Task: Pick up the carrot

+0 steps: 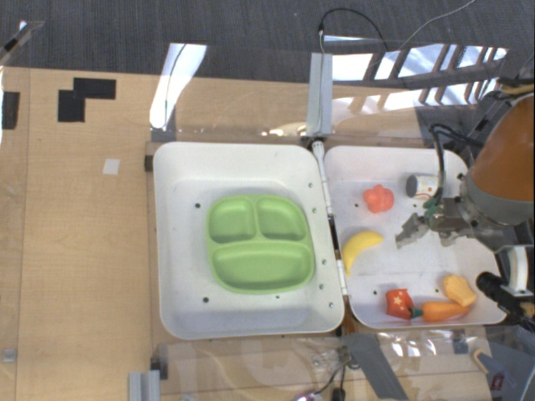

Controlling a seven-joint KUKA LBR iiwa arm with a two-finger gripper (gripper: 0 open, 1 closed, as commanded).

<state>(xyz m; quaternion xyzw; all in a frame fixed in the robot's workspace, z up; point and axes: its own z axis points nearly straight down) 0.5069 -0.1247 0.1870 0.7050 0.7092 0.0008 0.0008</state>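
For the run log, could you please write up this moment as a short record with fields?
target: carrot, lying along the near wall of the right bin
beside the carrot: red pepper on its left, small yellow-orange piece above its right end
elsewhere in the right bin: banana, red strawberry-like piece
left bin: green divided plate
gripper: over the middle of the right bin, apart from the carrot, holding nothing

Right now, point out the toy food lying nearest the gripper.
The banana, yellow and curved, at the right bin's left wall. It lies just left of the gripper; the carrot sits farther off by the front wall.
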